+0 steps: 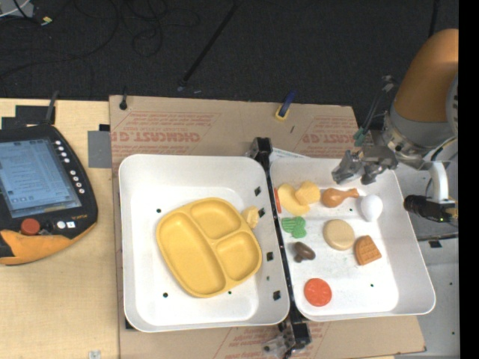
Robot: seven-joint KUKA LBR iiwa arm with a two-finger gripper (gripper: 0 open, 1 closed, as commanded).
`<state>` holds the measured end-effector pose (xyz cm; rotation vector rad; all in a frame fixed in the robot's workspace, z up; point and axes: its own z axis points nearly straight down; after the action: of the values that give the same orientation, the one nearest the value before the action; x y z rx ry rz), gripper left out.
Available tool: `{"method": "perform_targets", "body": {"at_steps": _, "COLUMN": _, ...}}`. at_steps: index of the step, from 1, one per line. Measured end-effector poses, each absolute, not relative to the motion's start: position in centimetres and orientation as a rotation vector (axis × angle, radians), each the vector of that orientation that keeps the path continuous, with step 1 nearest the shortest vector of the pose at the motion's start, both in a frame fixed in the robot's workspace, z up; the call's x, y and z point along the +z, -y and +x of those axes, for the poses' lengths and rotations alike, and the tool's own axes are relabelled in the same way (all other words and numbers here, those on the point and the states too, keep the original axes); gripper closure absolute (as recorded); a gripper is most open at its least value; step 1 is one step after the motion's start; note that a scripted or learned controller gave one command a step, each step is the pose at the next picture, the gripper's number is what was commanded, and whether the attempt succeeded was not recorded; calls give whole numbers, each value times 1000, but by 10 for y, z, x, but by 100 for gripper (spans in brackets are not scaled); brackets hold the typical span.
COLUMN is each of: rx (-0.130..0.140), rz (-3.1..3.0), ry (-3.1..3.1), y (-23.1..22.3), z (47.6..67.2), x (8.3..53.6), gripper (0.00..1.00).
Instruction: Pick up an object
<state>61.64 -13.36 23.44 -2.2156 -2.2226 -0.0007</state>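
Note:
My gripper hangs over the far edge of the right bin, its two dark fingers spread apart with nothing between them. Just below it lie a brown chicken drumstick and a white egg. Further left sit a yellow lump and an orange piece. A green item, a dark brown piece, a tan round cookie, a brown bread slice and a red disc are spread across the bin's floor.
The left bin holds a yellow divided plate with a small yellow piece at its rim. A black divider runs between the bins. A teach pendant lies on the bench at far left.

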Motion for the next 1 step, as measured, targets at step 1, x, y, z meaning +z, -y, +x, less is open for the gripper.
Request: {"method": "perform_targets", "body": {"at_steps": 1, "rx": 0, "rz": -2212, "ry": 2223, "y": 70, "z": 610, "x": 233, "gripper": 100}}
